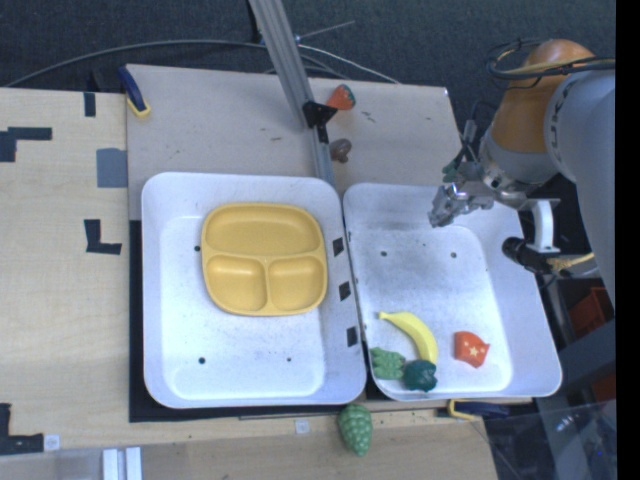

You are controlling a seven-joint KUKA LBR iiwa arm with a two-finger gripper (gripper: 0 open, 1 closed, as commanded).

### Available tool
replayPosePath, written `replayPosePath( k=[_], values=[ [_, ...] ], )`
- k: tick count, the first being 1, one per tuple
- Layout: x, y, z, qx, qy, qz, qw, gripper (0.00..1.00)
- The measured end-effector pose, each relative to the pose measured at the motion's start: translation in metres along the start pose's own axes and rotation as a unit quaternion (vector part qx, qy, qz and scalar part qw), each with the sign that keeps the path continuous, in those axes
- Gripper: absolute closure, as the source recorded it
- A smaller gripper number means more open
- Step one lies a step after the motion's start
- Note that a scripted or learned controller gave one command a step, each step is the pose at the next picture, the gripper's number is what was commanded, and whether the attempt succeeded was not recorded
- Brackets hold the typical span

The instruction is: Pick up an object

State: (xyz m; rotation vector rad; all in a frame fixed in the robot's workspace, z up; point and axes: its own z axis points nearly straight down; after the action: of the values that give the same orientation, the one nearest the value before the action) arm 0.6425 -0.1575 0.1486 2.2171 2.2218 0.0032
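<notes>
Here the tool (447, 208) hangs over the far rim of the right bin (520, 298), near that bin's far right corner, with the grey arm (585, 128) and its orange band coming in from the right; whether it is open or closed cannot be told at this size, and nothing can be seen held in it. The things to pick lie bunched along the near edge of the right bin: a yellow banana (412, 331) angled toward the middle, a green broccoli piece (387, 362) just beside its lower end near the wall shared with the left bin, a darker green piece (420, 375) touching or almost touching the near rim, and a red strawberry (471, 349) a little apart to the right. The far and middle floor of this bin is bare white, speckled with dark marks, so open room lies between the tool and the objects. The left bin (165, 298) carries a yellow divided plate (264, 258) in its far half, set well in from the rims; its near half is bare. On the worktop (200, 118), a green bumpy object (355, 428) lies just outside the near rims, a red object (342, 96) and a small brownish one (341, 150) sit beyond the far rims beside a slanted metal post (285, 48).
</notes>
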Motion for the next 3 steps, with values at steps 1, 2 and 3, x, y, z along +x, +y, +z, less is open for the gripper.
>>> replayPosePath(
  k=[1,2,3],
  values=[
    [0.008,0.002,-0.061,-0.001,0.000,0.000,1.0000,1.00],
    [-0.001,0.002,-0.111,-0.001,-0.001,0.000,1.0000,1.00],
    [0.059,-0.005,-0.114,0.002,0.001,-0.002,1.0000,1.00]
  ],
)
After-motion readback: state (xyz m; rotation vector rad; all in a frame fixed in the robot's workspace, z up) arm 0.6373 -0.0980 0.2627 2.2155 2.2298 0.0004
